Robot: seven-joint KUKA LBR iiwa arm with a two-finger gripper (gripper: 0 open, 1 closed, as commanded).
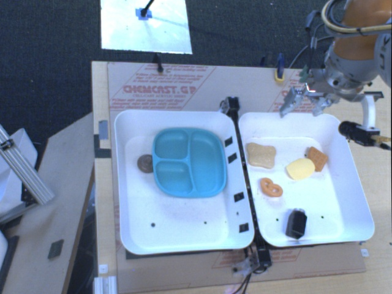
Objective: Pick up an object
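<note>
Approach step: the gripper, jaws open and holding nothing, hovered beyond the toast; descent was needed next.

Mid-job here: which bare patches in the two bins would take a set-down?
Left bin: bare floor along the near wall, in front of the blue divided plate. Right bin: bare near-right corner beside the black object. Crowded: that bin's middle, with toast, pretzel, yellow piece and orange cracker.
</note>
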